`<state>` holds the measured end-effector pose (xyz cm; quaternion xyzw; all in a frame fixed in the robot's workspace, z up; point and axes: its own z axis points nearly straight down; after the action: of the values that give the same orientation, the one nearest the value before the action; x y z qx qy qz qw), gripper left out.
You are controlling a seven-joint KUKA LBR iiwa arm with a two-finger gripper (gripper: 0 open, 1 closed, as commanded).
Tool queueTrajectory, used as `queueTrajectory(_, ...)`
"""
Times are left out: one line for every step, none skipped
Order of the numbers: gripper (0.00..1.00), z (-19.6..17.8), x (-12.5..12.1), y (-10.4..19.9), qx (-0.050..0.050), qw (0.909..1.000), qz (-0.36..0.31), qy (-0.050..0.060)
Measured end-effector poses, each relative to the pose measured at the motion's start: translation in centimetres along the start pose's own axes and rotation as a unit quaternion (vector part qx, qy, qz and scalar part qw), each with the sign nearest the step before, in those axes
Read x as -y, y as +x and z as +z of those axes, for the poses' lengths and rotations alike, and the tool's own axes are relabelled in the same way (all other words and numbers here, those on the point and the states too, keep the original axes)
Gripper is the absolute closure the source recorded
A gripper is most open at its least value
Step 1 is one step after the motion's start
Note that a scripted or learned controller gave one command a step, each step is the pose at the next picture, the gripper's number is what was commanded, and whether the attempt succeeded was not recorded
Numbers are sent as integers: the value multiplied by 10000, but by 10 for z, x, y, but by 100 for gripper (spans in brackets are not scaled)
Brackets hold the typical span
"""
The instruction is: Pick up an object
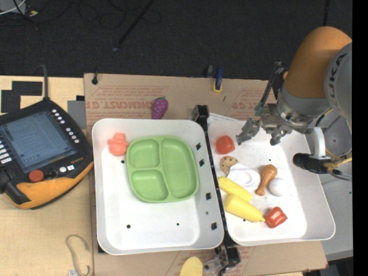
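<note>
Single fixed camera above bench (pixel 52 223), slanted down, both bins (pixel 109 211) framed.

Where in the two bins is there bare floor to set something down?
Left bin: bare floor below the green tray, to the front rim. Right bin: bare along the right wall past the egg. Crowded around the corn, drumstick and cookie.

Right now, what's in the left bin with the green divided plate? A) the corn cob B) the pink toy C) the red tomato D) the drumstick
B: the pink toy lies in the left bin beside the green divided plate, at the plate's upper-left corner, while the drumstick, corn cob and red tomato all sit in the right bin.
</note>
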<state>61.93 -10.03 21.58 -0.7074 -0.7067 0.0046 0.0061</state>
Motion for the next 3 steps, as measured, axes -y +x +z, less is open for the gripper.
queueTrajectory(0, -8, -2, 0, 6, 10000, -10, -62)
queueTrajectory(0, 36, -3, 3, 6, 10000, -14, -44)
queueTrajectory(0, 88, -7, -4, 8, 10000, -6, -40)
